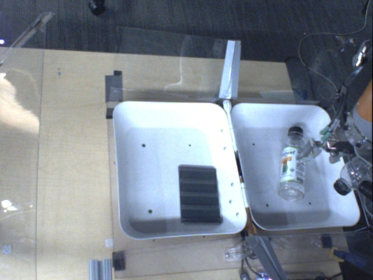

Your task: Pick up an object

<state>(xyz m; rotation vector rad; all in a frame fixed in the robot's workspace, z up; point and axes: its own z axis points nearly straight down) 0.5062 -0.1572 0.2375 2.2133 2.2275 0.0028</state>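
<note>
camera view is showing the bottle point(292, 163) lying in the right bin point(262, 214), cap toward the far wall, while a black block point(199, 193) is sitting in the left bin point(145, 156). the gripper point(324, 146) is hanging at the right bin's right edge, just beside the bottle's neck, gripping nothing; its opening i cannot tell. judging by this, the approach is under way, and the next move is calling for lining up over the bottle's body before descending.
</note>
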